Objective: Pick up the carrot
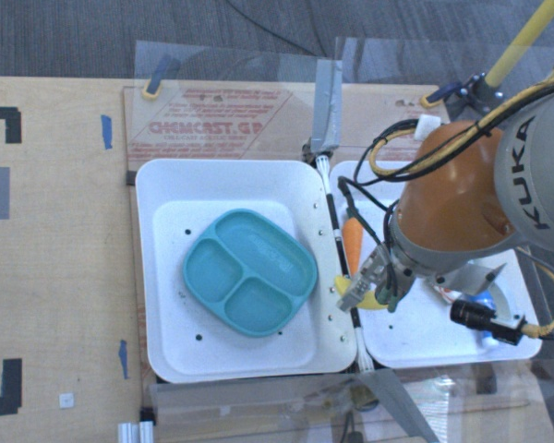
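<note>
While the carrot [353, 244] lies ungrasped just above the gripper [369, 289], the lift remains undone; finger state cannot be told.

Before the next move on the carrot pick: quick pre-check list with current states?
1. Carrot located: ok, lies in the right bin against its left wall.
2. Gripper over the carrot: not ok, it sits past the carrot's near end.
3. Carrot between the fingers: not ok, nothing of it shows there.
4. Finger opening: cannot tell, wrist hides it.
5. Clearance: not ok, a yellow item lies right at the gripper by the bin wall.
6. Teal plate out of the way: ok, it is in the left bin.
</note>
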{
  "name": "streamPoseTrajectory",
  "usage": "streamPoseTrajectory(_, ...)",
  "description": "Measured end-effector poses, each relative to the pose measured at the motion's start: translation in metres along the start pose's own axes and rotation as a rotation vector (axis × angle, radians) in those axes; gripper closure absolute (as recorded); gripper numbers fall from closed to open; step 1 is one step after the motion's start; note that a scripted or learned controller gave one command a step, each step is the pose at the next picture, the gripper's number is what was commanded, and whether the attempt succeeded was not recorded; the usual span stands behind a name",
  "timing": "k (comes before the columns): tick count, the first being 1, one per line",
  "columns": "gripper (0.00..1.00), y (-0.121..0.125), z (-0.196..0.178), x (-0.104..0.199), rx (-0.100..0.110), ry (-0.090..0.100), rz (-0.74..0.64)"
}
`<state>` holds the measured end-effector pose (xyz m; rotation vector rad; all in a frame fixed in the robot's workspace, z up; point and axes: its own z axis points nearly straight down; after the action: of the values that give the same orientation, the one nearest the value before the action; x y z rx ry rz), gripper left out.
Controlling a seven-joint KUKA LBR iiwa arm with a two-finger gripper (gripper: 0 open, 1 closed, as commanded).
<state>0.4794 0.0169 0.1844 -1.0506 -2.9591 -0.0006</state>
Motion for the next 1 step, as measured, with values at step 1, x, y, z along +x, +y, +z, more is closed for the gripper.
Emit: streamPoseTrajectory(1, 1.0, -0.0449, -0.0372, -0.038, -0.004, -0.008, -0.313)
